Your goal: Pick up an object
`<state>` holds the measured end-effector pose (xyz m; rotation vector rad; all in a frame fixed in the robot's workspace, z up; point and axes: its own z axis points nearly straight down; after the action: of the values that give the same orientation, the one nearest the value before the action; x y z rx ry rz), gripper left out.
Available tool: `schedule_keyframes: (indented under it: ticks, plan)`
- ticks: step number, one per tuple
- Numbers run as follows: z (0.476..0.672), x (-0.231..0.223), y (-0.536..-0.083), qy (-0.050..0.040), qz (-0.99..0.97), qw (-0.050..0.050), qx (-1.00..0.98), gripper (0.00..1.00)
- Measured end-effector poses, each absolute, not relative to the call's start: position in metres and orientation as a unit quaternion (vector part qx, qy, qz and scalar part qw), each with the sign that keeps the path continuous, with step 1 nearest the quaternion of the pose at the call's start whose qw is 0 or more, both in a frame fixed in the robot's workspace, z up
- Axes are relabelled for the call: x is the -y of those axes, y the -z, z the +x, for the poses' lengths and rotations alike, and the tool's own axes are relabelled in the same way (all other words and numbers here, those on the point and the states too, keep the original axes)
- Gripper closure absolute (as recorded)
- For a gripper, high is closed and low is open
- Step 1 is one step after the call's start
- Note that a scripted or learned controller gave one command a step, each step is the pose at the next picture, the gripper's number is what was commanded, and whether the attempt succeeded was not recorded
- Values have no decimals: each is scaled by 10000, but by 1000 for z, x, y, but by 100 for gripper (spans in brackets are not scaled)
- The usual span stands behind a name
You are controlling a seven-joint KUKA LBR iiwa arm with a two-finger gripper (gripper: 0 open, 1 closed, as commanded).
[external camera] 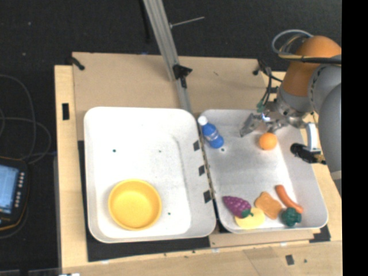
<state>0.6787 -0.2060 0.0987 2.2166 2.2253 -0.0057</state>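
I see my arm [328, 114] beside the right bin [305, 171], rounded grey shell, orange band above the wrist, grey cable loop over the orange part, dark metal gripper [260, 123], small coloured wires at the wrist

orange ball [267, 142], right bin [305, 171], perhaps ungrasped

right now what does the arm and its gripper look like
The arm is grey and rounded, with a broad orange band above the wrist and a pale cable loop beside it. The gripper is small, dark metal, with thin fingers.
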Motion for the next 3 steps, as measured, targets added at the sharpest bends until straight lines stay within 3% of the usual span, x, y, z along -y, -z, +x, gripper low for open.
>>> schedule_keyframes:
  ticks: [1, 3]
  plan:
    - [681, 207, -114, 10, 7047, 50, -7095, 100]
    - [679, 212, -223, -19, 7062, 32, -7080, 100]
